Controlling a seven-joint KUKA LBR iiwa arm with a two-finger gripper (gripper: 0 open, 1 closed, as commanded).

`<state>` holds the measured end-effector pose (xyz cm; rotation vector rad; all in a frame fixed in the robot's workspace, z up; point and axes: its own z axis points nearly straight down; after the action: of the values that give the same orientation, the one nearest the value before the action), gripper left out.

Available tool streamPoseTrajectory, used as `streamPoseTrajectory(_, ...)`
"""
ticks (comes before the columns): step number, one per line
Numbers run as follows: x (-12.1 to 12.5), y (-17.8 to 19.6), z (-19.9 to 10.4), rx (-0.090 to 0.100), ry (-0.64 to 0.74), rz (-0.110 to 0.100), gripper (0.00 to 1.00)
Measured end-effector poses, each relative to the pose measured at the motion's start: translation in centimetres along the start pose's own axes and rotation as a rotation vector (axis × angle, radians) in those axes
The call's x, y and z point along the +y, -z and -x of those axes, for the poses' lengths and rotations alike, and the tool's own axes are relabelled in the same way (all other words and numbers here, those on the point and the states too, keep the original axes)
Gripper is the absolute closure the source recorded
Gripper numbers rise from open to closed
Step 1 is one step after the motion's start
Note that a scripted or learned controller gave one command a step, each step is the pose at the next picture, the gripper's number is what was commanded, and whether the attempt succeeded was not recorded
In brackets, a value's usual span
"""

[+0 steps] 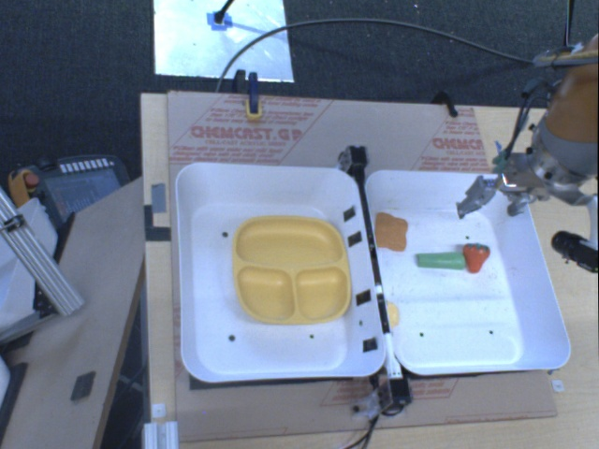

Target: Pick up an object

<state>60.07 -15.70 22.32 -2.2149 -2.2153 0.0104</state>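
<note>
The claw (493, 197) hangs spread and empty over the right bin's (533, 344) far edge, apart from the toy carrot (453, 260) lying nearer mid-bin. A descent from here would likely close on bare floor; the carrot's rounded body could also roll away, or the orange flat piece (391, 231) get nudged instead

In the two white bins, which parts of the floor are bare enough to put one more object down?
Right bin: the near half is bare, below the green piece and red piece. Its far half is crowded, with the orange piece and the gripper above. Left bin: narrow bare strips surround the yellow tray.
</note>
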Motion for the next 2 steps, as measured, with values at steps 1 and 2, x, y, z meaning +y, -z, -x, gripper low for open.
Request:
streamPoseTrajectory(1, 0.2, 0.8, 0.0, -0.002, 0.003, 0.012, 0.00)
streamPoseTrajectory(2, 0.0, -5.4, -0.4, -0.001, 0.002, 0.008, 0.00)
